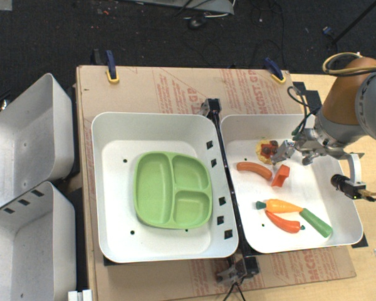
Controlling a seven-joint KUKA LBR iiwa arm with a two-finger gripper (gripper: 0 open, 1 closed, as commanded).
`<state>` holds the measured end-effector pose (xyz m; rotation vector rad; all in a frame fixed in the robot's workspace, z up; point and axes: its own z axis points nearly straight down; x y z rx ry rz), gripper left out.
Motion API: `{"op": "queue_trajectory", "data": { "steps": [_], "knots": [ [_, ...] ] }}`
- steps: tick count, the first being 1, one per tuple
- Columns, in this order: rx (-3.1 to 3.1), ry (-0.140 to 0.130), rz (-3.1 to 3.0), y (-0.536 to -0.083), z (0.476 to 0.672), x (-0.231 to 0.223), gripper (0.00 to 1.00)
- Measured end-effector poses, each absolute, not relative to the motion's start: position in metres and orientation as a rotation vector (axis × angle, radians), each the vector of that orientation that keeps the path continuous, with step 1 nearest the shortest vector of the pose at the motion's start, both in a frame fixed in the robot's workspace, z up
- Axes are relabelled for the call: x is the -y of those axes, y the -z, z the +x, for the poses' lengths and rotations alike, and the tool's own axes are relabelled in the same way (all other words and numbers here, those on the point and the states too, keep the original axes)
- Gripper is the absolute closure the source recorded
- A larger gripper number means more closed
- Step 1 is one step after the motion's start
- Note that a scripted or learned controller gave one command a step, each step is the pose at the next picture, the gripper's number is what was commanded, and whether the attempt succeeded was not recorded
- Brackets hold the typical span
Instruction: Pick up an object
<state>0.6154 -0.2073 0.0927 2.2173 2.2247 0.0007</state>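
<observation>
1. The arm (351, 102) reached in from the right over the right bin (344, 234), and its gripper (287, 150) sat low near the bin's back left part.
2. How the jaws stood could not be told; they were too small and dark against the clutter.
3. A small red block (280, 175) lay just below the gripper, a sausage (254, 169) just to its left, and a yellow and red toy (266, 148) close beside the gripper.
4. Further forward lay a carrot (281, 205), a red pepper (283, 221) and a green cucumber (316, 222).
5. The left bin (113, 231) held a green divided plate (173, 190).
6. This looked like the approach step: nothing showed between the jaws. Next it would need to settle over one piece, likely the block, and close.
</observation>
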Motion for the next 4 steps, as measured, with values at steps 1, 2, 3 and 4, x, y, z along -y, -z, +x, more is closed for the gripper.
{"op": "queue_trajectory", "data": {
  "steps": [1, 2, 3, 4],
  "knots": [
    [-2.223, -0.006, 2.211, -0.106, 0.617, 0.207, 1.00],
    [-2.221, -0.005, 2.214, -0.167, 0.614, 0.202, 1.00],
    [-2.221, -0.004, 2.215, -0.204, 0.616, 0.202, 1.00],
    [-2.230, 0.000, 2.215, -0.198, 0.612, 0.145, 1.00]
  ]
}}
